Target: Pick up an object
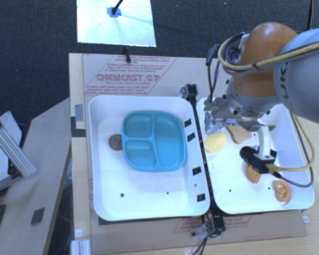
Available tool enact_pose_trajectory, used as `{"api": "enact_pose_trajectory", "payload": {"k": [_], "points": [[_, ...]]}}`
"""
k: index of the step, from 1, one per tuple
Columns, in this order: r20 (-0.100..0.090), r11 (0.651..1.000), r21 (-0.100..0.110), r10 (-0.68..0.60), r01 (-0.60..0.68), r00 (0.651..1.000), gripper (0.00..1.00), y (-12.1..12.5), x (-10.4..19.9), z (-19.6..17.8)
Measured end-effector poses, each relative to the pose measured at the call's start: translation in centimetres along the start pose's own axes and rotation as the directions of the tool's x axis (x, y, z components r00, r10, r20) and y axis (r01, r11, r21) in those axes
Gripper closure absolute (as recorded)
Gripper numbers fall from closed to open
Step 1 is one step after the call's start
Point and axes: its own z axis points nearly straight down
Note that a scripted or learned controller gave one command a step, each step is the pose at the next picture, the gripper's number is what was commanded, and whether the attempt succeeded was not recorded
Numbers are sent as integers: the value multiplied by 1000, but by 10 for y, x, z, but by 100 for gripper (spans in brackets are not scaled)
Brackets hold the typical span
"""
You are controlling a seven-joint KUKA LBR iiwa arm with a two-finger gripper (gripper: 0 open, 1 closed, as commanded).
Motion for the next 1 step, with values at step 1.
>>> {"api": "enact_pose_trajectory", "payload": {"k": [1], "points": [[0,1000,1,0,0,1000,100,-23,54,16]]}}
